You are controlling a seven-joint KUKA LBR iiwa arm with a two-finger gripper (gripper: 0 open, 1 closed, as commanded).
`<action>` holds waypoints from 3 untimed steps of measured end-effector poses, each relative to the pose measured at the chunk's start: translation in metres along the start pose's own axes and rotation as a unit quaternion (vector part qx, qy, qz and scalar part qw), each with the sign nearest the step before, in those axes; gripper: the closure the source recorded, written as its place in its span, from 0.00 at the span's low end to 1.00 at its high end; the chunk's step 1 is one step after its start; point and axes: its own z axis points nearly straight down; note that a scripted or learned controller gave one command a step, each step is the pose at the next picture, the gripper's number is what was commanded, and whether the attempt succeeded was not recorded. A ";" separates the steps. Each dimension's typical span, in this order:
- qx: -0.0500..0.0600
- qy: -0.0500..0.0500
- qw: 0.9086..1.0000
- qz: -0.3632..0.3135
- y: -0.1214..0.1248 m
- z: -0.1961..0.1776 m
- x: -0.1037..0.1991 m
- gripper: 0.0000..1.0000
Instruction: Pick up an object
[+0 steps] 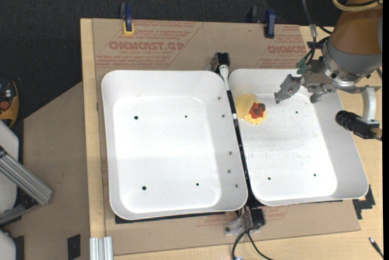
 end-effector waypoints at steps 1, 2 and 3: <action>-0.002 0.000 1.000 0.000 0.001 -0.011 0.000 1.00; -0.011 -0.001 1.000 -0.003 0.008 -0.220 0.052 1.00; 0.007 0.002 1.000 -0.004 -0.011 -0.097 0.135 1.00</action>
